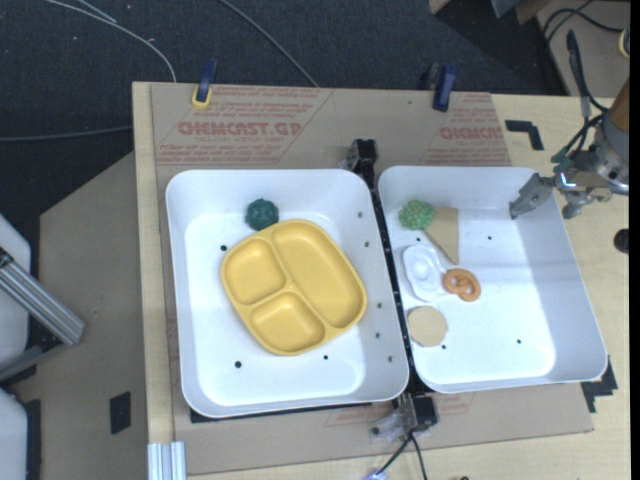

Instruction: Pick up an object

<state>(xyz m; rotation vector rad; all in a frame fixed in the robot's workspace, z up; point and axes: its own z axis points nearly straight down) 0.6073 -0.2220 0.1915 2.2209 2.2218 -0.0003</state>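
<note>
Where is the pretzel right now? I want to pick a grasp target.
The pretzel lies in the right bin, near its left side, touching the white fried-egg piece and just above the round tan cookie.

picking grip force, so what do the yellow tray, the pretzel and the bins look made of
Yellow tray: likely molded plastic, smooth with a soft sheen, three pressed compartments with rounded edges. Pretzel: probably a toy, plastic or rubber, uniform orange-brown; too small to be sure. Bins: thin white plastic by the look, semi-gloss, with rounded formed corners and small dark dots on the floor.
</note>
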